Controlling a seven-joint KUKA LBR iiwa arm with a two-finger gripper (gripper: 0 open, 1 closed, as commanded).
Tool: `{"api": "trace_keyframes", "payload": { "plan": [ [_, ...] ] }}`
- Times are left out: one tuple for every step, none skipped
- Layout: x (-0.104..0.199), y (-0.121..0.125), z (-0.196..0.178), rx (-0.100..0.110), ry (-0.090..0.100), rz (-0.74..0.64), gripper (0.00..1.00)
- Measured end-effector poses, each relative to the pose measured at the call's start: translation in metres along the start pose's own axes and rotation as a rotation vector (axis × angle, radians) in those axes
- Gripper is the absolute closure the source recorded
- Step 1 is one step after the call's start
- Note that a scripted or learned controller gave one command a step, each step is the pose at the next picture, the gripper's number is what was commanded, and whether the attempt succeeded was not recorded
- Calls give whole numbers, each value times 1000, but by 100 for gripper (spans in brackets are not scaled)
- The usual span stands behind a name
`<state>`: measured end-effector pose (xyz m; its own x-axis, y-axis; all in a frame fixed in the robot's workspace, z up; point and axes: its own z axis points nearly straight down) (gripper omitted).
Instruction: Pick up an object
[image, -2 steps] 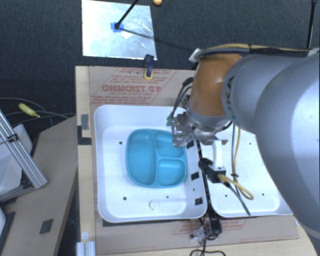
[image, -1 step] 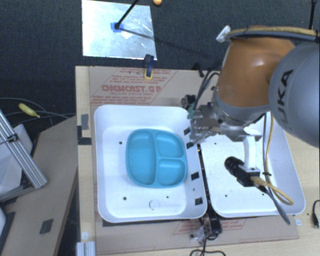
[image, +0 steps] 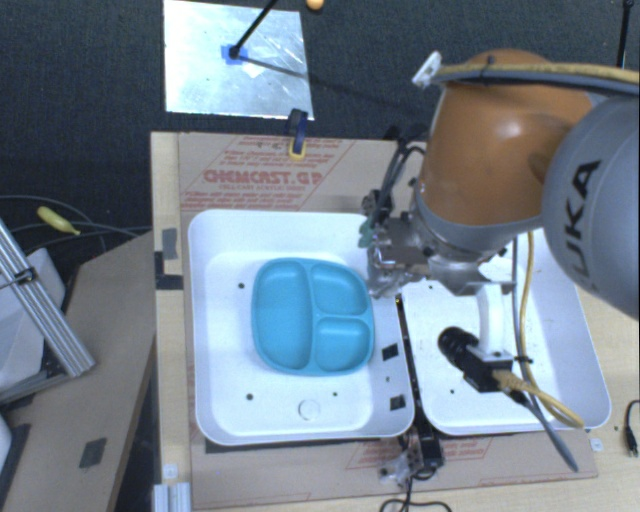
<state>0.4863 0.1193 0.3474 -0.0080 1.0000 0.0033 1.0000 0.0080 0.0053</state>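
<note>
KUKA arm (image: 520, 150) poised above the bin divide, gripper (image: 385, 262) beside the blue divided plate (image: 310, 315); approach step, descent needed; jaw state indiscernible.

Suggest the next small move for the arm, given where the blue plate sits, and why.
Probably shift the gripper a little toward the left bin and lower it over the near rim of the blue three-compartment plastic plate. The gripper sits above the divider between the bins, at the plate's right edge, and the plate lies flat with nothing on it.
</note>
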Motion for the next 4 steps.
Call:
{"api": "trace_keyframes", "payload": {
  "plan": [
    [37, 1, -31, 1, 0, 0, 100],
    [19, 2, -189, -15, 4, 4, 100],
    [21, 2, -191, 1, -1, -4, 100],
    [47, 0, -81, 14, -6, 1, 100]
  ]
}}
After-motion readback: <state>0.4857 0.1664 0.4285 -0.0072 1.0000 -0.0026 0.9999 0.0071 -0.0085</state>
